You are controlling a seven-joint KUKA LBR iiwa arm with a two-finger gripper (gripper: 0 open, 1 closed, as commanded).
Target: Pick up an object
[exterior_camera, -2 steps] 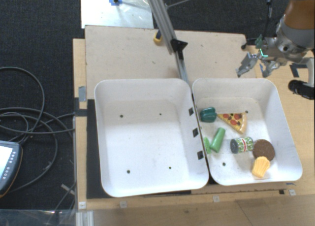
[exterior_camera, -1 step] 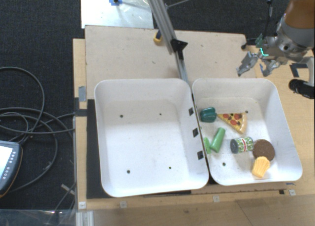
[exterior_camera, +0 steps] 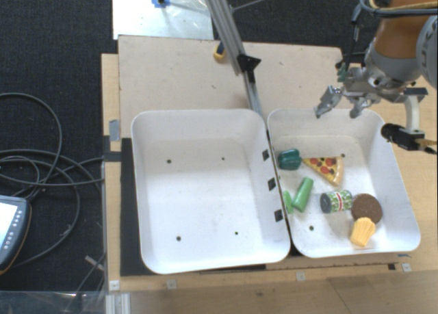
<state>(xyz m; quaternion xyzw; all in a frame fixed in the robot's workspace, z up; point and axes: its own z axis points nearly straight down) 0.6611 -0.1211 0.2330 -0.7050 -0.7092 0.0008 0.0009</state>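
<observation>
My gripper (exterior_camera: pixel 341 105) hangs over the far rim of the right bin (exterior_camera: pixel 393 169), fingers spread open with nothing between them. Below it in that bin lie a toy pizza slice (exterior_camera: pixel 324 166), a dark green block (exterior_camera: pixel 288 159), a light green cylinder (exterior_camera: pixel 302 191), a small green-and-white can (exterior_camera: pixel 336 201), a brown round cookie (exterior_camera: pixel 367 207) and a yellow corn-like piece (exterior_camera: pixel 362 232). All of them rest on the bin floor, well apart from the gripper.
The left bin (exterior_camera: pixel 205 189) sits beside the right one, sharing a middle wall with black clips (exterior_camera: pixel 271 184). A slanted metal pole (exterior_camera: pixel 229 25) crosses the bench behind the bins. Cables and a tablet (exterior_camera: pixel 10 227) lie off the bench at left.
</observation>
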